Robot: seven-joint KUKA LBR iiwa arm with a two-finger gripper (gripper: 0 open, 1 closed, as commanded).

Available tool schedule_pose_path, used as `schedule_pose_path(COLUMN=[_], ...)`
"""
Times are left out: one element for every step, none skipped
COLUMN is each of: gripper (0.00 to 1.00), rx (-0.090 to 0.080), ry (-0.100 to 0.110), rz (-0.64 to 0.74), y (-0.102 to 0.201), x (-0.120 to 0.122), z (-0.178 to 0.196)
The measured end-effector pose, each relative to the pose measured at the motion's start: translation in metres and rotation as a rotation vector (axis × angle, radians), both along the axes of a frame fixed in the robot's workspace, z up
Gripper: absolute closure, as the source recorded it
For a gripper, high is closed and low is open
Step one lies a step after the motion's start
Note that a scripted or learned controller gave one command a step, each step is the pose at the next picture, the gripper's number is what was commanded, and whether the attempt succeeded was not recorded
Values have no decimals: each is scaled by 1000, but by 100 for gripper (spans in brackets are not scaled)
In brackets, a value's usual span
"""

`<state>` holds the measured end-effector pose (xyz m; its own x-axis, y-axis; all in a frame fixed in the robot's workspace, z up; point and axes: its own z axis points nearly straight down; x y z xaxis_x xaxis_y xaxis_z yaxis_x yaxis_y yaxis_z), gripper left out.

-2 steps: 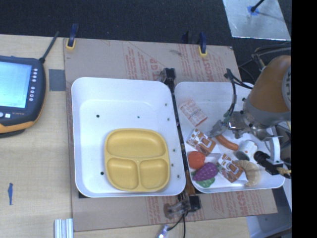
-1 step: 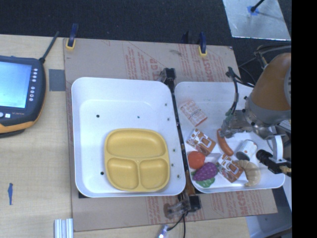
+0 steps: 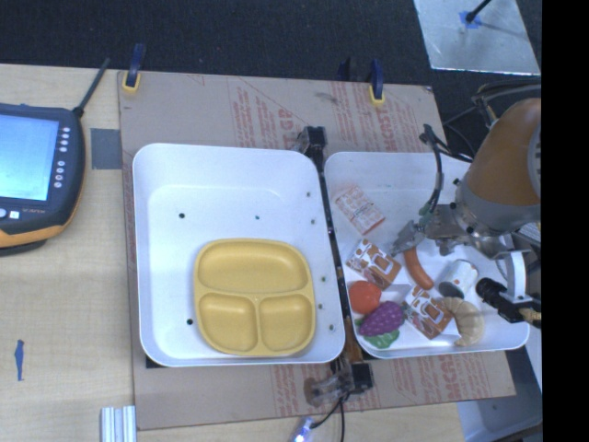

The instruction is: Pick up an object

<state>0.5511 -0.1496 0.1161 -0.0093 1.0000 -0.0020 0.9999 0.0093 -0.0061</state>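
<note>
Camera view looks down on a pale wooden worktop [image 3: 64, 339] covered by a brown cardboard sheet [image 3: 239, 109] that carries two shallow white plastic bins side by side. The left white bin [image 3: 166, 191] contains a yellow three-compartment plastic tray [image 3: 254, 296] lying flat toward its near side. The right white bin [image 3: 386, 168] holds a cluster of small toy foods: a clear wrapped packet with red print [image 3: 360, 210] near its middle, a red-and-white patterned packet [image 3: 374, 264], an orange sausage [image 3: 419, 267], a red tomato [image 3: 364, 296], a purple bunch of grapes [image 3: 382, 319], a second red-and-white packet [image 3: 429, 314] and a tan croissant-like piece [image 3: 466, 319] at the near right corner. The grey arm with its orange band [image 3: 508, 159] reaches in from the right, and its gripper [image 3: 440, 231] hangs over the right part of this bin, just above the sausage. Whether it is spread or pressed together cannot be told. A handheld control pendant with a screen [image 3: 32, 173] lies at the worktop's left edge.
</note>
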Motion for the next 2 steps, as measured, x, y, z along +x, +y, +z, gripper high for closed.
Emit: schedule_pose_path(gripper=[100,0], rx=[-1,-2], ry=[1,1], rz=[3,4], y=[-1,-1], x=[0,0], z=[10,10])
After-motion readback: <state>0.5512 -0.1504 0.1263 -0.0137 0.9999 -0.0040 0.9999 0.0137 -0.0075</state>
